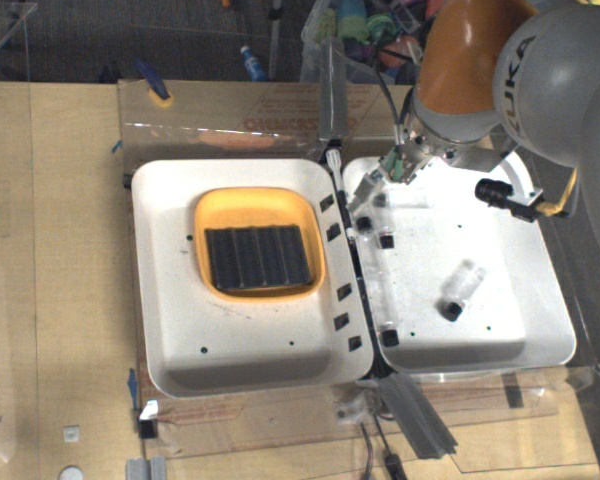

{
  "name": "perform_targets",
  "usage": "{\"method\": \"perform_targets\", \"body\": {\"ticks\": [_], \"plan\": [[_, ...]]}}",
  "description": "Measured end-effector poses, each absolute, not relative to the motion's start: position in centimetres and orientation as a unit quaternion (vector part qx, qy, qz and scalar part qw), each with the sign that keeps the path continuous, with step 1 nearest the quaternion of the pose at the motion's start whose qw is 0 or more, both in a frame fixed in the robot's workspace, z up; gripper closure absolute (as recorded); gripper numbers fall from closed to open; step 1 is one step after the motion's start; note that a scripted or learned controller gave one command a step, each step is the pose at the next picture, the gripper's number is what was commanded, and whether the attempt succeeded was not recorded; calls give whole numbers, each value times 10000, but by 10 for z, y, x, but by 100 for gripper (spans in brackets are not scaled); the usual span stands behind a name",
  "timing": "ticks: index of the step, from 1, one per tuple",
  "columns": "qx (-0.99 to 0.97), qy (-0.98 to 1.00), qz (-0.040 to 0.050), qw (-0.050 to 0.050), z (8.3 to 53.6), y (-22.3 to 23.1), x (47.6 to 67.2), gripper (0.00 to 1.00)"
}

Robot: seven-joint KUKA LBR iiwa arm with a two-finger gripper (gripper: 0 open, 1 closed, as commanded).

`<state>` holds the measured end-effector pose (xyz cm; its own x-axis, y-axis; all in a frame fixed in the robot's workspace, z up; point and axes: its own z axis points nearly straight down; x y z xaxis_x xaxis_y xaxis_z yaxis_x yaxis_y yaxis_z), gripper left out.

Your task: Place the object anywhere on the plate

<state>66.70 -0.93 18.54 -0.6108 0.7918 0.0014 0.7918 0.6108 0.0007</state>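
A yellow plate [256,202] lies in the left bin [170,328]. A dark ridged slab [258,258] rests on it and covers most of its middle. A small clear bottle with a black cap [459,292] lies on its side in the right bin [520,338], toward the front. My gripper [378,196] hangs low over the back left corner of the right bin, close to the divider between the bins. It is well apart from the bottle and to the right of the plate. I see nothing held in it.
The grey and orange arm [480,48] comes in from the upper right over the back of the right bin. A black fitting with a yellow tip [508,197] sits by that bin's back right wall. Black clips [342,291] line the divider.
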Motion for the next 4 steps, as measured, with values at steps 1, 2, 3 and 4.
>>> {"method": "perform_targets", "body": {"ticks": [1, 2, 3, 4], "plan": [[-4455, -8953, -14, -26, 227, -46, 661, 0], [-3725, -9280, -8, -20, 221, -53, 664, 0], [-2901, -9570, -16, -39, 243, -36, 657, 0], [-2295, -9733, -9, -12, 220, -53, 660, 0]]}}
